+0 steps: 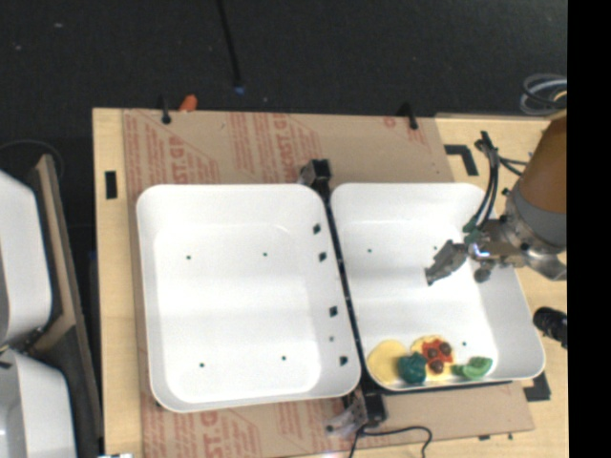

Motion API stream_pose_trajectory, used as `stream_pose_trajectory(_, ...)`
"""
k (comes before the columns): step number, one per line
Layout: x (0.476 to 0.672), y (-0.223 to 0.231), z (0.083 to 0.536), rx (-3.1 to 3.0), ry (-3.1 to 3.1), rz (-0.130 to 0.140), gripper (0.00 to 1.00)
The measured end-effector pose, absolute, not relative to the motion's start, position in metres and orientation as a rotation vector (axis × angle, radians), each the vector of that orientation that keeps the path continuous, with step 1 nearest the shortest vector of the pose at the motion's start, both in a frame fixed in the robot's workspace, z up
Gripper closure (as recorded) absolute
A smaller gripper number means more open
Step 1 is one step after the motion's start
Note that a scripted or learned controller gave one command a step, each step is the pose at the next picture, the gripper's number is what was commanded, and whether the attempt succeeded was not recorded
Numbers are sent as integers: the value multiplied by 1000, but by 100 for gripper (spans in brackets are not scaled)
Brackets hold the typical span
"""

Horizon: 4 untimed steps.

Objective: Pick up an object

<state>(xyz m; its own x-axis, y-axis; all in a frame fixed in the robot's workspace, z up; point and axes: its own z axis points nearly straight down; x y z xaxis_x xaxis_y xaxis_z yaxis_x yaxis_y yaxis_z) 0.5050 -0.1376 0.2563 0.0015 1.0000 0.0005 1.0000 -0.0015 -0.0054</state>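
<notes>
My gripper [449, 263] hangs over the middle of the right bin [401, 208], reaching in from the right with nothing between its fingers. A small pile of objects lies at that bin's near edge: a pale yellow disc [385, 358], a teal lump [411, 370], a red piece with dark spots [436, 349] and a green piece [473, 366]. The gripper stands well above and behind this pile, apart from it.
The left bin [191, 227] sits beside the right one, split from it by a black divider [334, 284]. Both rest on a cardboard sheet [239, 151] on the wooden bench. Cables [492, 184] trail along the arm at the right.
</notes>
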Motion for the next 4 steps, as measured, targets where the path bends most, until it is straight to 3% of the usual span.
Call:
stream_pose_trajectory(1, 506, -137, 259, -2223, -2221, -1, 0)
stream_pose_trajectory(4, 495, -139, 100, -2220, -2218, 4, 0)
